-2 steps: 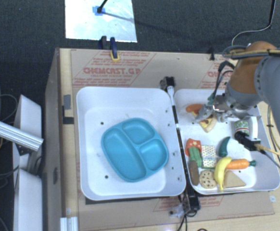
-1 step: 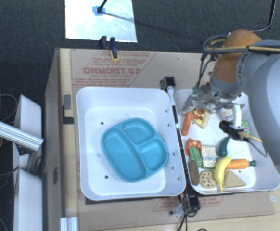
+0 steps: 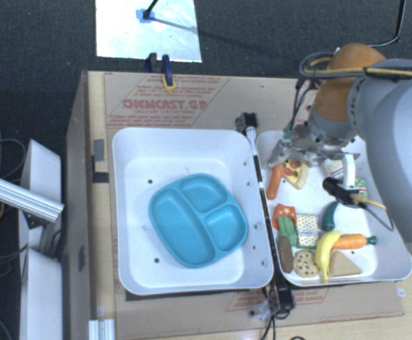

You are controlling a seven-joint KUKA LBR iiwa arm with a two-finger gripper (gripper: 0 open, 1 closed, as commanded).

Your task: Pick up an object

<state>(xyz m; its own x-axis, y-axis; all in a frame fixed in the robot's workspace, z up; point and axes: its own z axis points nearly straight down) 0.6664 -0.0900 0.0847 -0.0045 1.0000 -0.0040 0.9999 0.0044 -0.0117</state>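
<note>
The grey two-finger gripper (image 3: 295, 154) is lowered over a small orange toy carrot (image 3: 275, 180), presumably for grasping; its finger state cannot be told.

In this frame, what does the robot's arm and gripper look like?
The arm is a thick, rounded grey body with an orange band above the wrist. Dark cables loop beside that band. Below it sits a grey metal gripper over the right bin.

Dark carpet floor (image 3: 36, 41) surrounds a cardboard-topped bench (image 3: 185, 94), with a shiny sheet (image 3: 147, 20) lying beyond.
</note>
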